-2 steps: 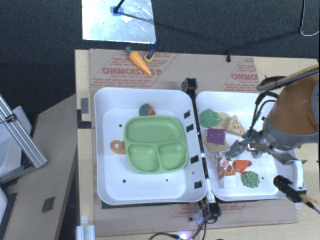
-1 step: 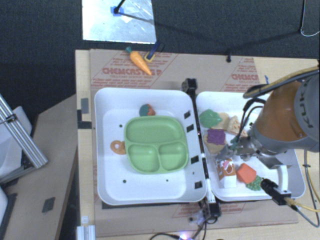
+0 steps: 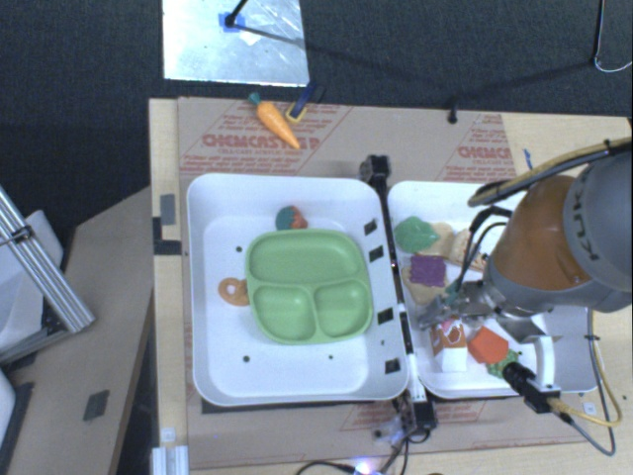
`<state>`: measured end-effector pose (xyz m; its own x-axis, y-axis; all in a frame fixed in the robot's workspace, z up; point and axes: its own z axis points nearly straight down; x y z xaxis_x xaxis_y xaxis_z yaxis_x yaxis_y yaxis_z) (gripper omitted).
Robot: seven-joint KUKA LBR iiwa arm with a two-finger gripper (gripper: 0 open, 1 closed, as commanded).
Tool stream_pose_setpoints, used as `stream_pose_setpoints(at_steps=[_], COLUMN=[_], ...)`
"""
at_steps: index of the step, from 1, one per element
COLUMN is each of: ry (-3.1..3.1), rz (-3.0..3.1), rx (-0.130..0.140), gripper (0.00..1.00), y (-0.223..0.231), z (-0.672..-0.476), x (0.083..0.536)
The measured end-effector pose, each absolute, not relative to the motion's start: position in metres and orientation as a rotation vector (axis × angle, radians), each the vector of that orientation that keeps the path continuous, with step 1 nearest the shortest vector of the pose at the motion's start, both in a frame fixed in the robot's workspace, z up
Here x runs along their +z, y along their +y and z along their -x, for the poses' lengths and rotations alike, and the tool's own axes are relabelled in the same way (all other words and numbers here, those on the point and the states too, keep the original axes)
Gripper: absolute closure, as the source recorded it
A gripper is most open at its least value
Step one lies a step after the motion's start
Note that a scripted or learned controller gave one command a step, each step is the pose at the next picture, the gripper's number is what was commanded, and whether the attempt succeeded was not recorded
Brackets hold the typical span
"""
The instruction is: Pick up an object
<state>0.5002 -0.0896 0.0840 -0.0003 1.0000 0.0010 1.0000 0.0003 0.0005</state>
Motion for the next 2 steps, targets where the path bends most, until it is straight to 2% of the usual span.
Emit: stream_pose_setpoints(at_steps=[1, 2], ry=[-2.225, -2.228], rz=[2.223, 2.218], rx=[-0.007, -0.003], gripper=[1.00, 1.00], y=[-0.090, -0.087], z=[-0.502, -0.504], x=[0.096, 0.138])
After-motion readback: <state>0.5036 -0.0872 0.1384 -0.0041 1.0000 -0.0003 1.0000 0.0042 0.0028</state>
